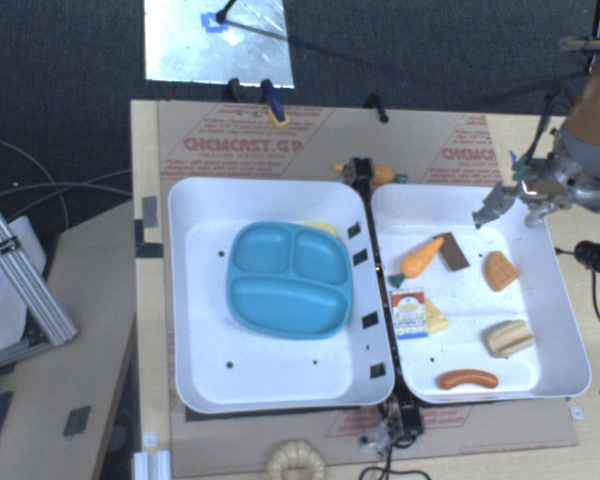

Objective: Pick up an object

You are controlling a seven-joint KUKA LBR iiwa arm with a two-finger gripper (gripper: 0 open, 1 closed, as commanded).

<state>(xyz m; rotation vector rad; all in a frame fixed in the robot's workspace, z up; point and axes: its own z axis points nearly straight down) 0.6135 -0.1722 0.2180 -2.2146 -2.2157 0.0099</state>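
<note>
Gripper (500, 206): upper right of the frame, over the top edge of the right bin (570, 338). You see two dark fingers pointing down-left; whether they are spread or pressed together you cannot tell, and nothing shows between them.

Carrot (421, 258): your nearest candidate, in the upper left part of the right bin, lying at a slant with its thick end touching the brown block. Likely a light, stiff plastic toy with a smooth, tapered skin; you would do best to close across the thick middle, since the taper may squirt out of the fingers.

Brown block (452, 252): just right of the carrot, small and dark. Probably rigid with flat sides, so an easy pinch, but the carrot crowds one face.

Toast (499, 270): right of the block, apart from it. Looks flat and light; lying low, it gives you little edge to take.

Carton (410, 314): centre left of the right bin, printed face up, resting on a yellow wedge (435, 318). Flat; expect it to slide rather than lift.

Bread roll (509, 338): lower right of the bin, standing clear. Rounded and bulky, likely light; take it across its short width.

Sausage (468, 379): bottom of the bin, near the front wall. Slim, round, probably slick; take it at mid-length.

Plate (285, 278): blue, divided, in the left bin (200, 368). Too broad for you to take hold of.
</note>
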